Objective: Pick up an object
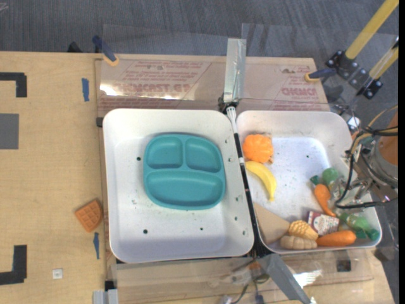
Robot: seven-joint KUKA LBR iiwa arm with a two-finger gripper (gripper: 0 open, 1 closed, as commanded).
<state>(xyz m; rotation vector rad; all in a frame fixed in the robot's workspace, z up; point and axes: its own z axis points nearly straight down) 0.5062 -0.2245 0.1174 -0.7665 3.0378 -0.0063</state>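
Carrot (323, 199) is taken as the likely target, lying in the right bin (297, 124) near its right wall beside green toys. Gripper (354, 192) is seen at that edge; jaw state cannot be told. Approach step is judged in hand; descent and centring are required.

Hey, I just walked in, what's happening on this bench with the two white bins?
A robot arm reaches in from the right over the right bin, near a pile of toy food: carrots, green pieces, a corn cob and a small carton. An orange fruit and a banana lie by the divider. The left bin holds a teal divided plate. A waffle piece lies on the bench outside.
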